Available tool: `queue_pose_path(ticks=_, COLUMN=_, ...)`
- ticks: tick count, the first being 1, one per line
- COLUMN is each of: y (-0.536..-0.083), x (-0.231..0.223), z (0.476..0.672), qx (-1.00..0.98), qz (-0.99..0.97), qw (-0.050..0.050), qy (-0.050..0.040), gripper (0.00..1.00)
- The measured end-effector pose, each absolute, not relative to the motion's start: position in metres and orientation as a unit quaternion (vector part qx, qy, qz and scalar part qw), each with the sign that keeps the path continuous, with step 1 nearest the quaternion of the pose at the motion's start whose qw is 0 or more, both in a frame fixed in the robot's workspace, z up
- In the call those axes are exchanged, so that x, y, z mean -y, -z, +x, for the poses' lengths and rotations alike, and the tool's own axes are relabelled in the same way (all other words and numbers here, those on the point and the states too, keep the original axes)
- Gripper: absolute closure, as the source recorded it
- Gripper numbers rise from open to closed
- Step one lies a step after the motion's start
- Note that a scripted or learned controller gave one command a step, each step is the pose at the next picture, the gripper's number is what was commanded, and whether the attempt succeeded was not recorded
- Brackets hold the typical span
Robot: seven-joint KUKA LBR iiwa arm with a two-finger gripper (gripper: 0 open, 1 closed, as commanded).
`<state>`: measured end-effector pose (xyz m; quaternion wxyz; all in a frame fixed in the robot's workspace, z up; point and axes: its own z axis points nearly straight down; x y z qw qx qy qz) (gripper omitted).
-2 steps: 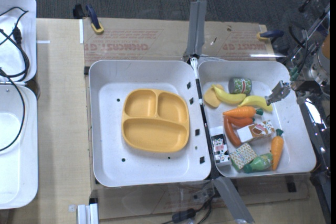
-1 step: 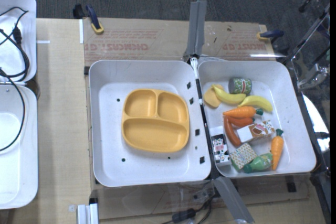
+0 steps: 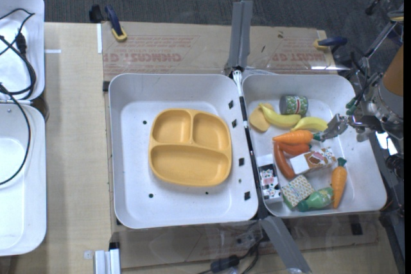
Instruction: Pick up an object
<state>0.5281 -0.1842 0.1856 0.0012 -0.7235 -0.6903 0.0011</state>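
- Gripper (image 3: 334, 127) hangs low over the right bin (image 3: 366, 192), tips just beside the carrot (image 3: 294, 137). I'd drop straight down on that carrot, it's crowded in there.
- Jaws look slightly parted, nothing between them.
- Carrot: orange, smooth, tapered, lying flat under the banana (image 3: 280, 117).

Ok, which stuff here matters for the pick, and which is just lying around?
For the pick: gripper, bananas, carrots, green can, small carrot, snack boxes.

Lying about: yellow divided plate, blue clamps, cardboard sheet.
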Motion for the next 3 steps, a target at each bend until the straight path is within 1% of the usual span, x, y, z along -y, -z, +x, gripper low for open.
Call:
queue_pose_path(ticks=1, y=-0.171, x=0.158, z=0.501, qx=0.680, qz=-0.733, qw=0.001, qy=-0.0010, gripper=0.00)
queue_pose_path(ticks=2, y=-0.096, x=0.186, z=0.553, qx=0.665, qz=-0.747, qw=0.001, qy=-0.0010, gripper=0.00)
queue_pose_path(ticks=3, y=-0.105, x=0.187, z=0.553, qx=0.665, qz=-0.747, qw=0.000, qy=-0.0013, gripper=1.00)
